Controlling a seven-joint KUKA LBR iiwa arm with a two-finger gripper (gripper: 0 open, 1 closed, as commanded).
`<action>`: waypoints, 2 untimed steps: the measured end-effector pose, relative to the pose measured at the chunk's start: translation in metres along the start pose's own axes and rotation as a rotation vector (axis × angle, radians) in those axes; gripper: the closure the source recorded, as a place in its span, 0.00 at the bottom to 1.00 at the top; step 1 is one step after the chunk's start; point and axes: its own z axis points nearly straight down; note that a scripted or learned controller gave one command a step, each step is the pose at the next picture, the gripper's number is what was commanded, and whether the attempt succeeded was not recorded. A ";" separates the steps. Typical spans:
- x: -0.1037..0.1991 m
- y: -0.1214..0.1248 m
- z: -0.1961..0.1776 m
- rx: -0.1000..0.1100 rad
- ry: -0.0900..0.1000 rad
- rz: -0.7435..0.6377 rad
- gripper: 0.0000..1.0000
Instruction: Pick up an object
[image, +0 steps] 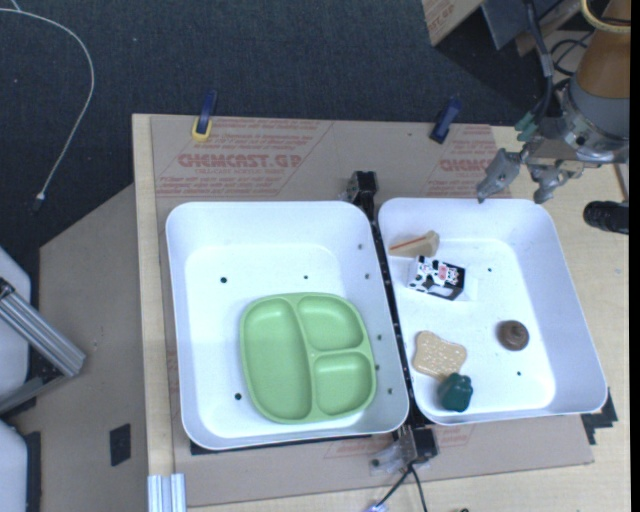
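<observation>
My gripper (520, 184) hangs open above the far right corner of the right bin (540, 225), its two fingers spread apart with nothing between them. In that bin lie a tan wedge-shaped piece (417, 243), a small black-and-white patterned item (438, 277), a brown round donut-like piece (513, 335), a tan cracker-like piece (439, 353) and a dark green small object (456, 392). All of them sit well below and to the left of the gripper.
The left bin (200, 250) holds a green divided plate (306, 355). A black clamp (362, 185) sits between the bins at the back. Blue clips (445, 119) and a yellow-blue clip (204, 119) hold the cardboard base.
</observation>
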 end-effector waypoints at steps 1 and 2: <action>0.000 0.002 -0.007 -0.012 -0.002 -0.002 0.00; 0.004 0.000 0.057 -0.004 0.000 -0.003 0.00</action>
